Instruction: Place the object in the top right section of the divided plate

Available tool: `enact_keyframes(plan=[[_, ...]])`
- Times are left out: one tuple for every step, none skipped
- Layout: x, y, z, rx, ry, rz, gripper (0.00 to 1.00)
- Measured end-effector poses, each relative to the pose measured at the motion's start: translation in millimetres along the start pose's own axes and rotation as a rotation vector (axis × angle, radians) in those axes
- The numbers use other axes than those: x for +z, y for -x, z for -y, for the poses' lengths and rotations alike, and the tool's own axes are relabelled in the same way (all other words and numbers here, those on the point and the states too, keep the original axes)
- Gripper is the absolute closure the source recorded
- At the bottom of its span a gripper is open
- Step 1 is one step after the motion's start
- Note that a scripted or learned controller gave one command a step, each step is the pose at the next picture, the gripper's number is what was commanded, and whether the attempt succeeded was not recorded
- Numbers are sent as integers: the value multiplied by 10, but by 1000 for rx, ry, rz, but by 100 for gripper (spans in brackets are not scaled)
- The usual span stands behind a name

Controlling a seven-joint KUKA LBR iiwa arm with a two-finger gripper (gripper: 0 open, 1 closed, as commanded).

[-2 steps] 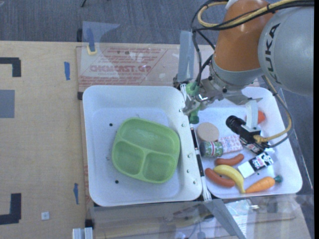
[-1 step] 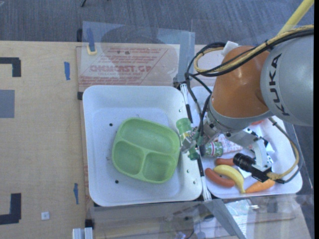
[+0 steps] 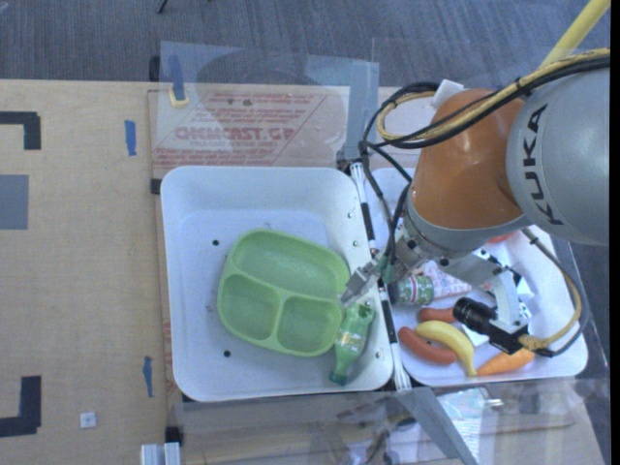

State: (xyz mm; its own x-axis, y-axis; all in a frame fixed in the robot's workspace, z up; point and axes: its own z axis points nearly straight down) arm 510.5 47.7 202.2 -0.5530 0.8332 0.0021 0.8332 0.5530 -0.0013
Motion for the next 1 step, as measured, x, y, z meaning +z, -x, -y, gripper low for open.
enact_keyframes(plan=[[-100,7,-8,2,3,1,100]])
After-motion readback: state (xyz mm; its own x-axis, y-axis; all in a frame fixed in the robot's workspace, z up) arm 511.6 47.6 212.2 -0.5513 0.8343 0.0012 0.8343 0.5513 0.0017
